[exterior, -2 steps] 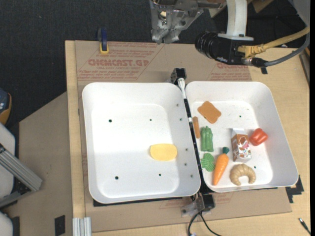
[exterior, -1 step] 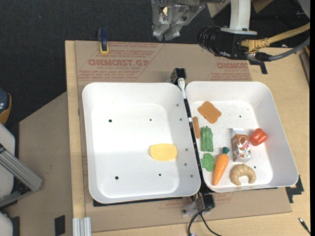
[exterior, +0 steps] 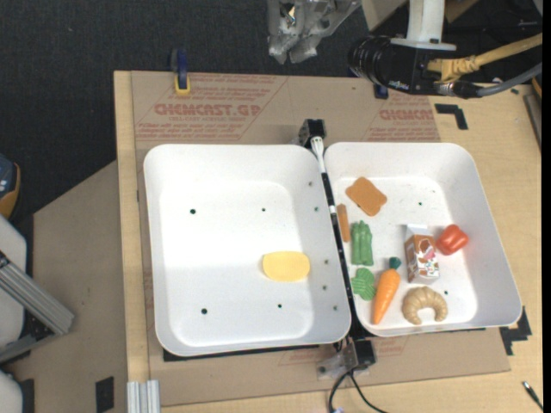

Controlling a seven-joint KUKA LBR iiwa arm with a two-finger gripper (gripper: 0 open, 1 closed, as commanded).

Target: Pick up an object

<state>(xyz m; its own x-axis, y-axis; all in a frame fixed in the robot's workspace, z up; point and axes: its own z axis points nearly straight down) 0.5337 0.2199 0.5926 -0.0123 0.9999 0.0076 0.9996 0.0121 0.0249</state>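
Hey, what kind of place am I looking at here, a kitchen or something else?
Probably a robot lab test bench, not a kitchen: two shallow white plastic bins clamped on a brown cardboard sheet, small toy foods such as an orange plastic carrot, and cabled equipment at the top.
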